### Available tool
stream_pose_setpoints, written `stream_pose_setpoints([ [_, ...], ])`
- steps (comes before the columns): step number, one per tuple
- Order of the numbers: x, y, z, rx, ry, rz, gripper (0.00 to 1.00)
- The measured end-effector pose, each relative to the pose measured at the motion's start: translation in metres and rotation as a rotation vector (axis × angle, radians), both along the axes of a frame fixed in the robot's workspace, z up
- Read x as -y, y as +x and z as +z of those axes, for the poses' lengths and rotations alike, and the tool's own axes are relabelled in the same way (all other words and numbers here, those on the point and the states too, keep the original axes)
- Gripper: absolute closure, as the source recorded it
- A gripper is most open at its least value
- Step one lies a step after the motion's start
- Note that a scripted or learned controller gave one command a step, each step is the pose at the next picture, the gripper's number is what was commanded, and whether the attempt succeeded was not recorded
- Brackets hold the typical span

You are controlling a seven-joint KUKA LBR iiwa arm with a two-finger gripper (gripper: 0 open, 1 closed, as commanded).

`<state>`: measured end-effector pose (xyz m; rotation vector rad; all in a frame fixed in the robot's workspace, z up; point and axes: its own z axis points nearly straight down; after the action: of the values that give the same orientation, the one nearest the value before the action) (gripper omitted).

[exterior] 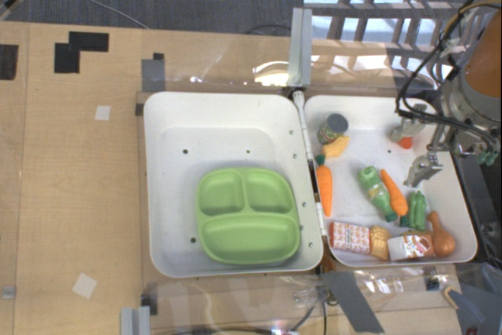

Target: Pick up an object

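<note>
Gripper poised over the right bin's toys

The metal two-finger gripper (423, 171) hangs, jaws seemingly apart and empty, just above-right of the slim orange plastic carrot (394, 192), lying diagonally.

Tool (422, 171) low, arm (478, 67) overhead

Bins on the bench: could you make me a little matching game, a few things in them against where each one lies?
Things:
1. green plate
2. carrot
3. small tin
4. green bottle

Places:
A. middle of the right bin
B. far end of the right bin, by the yellow toy
C. left bin
D. right bin, along the wall shared with the left bin

Pairs: 1-C, 2-D, 3-B, 4-A
</note>
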<state>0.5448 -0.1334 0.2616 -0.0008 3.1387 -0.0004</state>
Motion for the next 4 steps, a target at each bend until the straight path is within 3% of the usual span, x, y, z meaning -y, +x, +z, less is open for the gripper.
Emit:
stream_pose_setpoints([
  [1,0.049,0.017,-0.165,0.000,0.000,0.106,0.00],
  [2,0.024,-0.019,-0.171,0.020,-0.006,-0.003,0.00],
  [3,0.022,-0.014,-0.161,0.028,-0.007,0.005,1.00],
  [4,-0.019,0.003,-0.009,0.011,-0.001,0.035,1.00],
])
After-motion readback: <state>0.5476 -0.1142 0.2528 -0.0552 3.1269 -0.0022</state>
